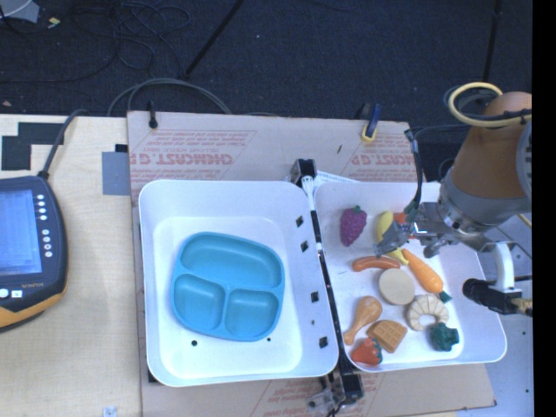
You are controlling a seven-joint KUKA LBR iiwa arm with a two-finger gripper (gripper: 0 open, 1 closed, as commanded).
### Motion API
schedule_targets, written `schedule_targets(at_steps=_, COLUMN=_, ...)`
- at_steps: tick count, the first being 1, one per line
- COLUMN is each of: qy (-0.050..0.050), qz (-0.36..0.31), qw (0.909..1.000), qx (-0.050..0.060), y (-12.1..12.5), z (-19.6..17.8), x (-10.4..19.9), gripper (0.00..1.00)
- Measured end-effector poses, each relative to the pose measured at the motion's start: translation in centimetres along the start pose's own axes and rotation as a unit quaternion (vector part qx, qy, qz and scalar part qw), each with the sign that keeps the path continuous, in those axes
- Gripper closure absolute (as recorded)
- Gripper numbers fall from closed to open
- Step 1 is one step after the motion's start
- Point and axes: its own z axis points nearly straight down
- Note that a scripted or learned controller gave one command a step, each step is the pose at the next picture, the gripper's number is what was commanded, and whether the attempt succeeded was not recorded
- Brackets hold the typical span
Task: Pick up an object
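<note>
The right bin (pixel 486 347) holds several toy foods: purple grapes (pixel 353 225), a yellow banana (pixel 384 224), a red sausage (pixel 374 263), an orange carrot (pixel 424 273), a round beige slice (pixel 396 287), a drumstick (pixel 363 314), a waffle piece (pixel 388 334), a red pepper (pixel 367 352), a beige ring-shaped piece (pixel 426 311) and green broccoli (pixel 444 337). My gripper (pixel 407 230) hangs low over the bin's upper right part. It sits just right of the banana and above the carrot's top end, and partly hides the items under it.
The left bin (pixel 165 224) holds a blue divided plate (pixel 228 285). A black ridge (pixel 314 268) separates the bins. A tablet-like pendant (pixel 26 237) lies at the far left. The arm's grey and orange body (pixel 486 168) overhangs the right bin's far right edge.
</note>
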Motion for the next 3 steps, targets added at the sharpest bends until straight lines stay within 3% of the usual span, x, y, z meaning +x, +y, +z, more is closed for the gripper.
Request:
schedule_targets(at_steps=1, qy=0.001, qz=0.0, qw=1.0, qx=0.004, y=0.0, z=-0.6, x=-0.1, gripper=1.0)
schedule_targets(at_steps=2, qy=0.0, qz=-0.003, qw=1.0, qx=-0.003, y=-2.0, z=-7.2, x=8.0, gripper=1.0)
schedule_targets(at_steps=3, qy=0.0, qz=-0.003, qw=1.0, qx=-0.007, y=-6.7, z=-15.4, x=12.7, gripper=1.0)
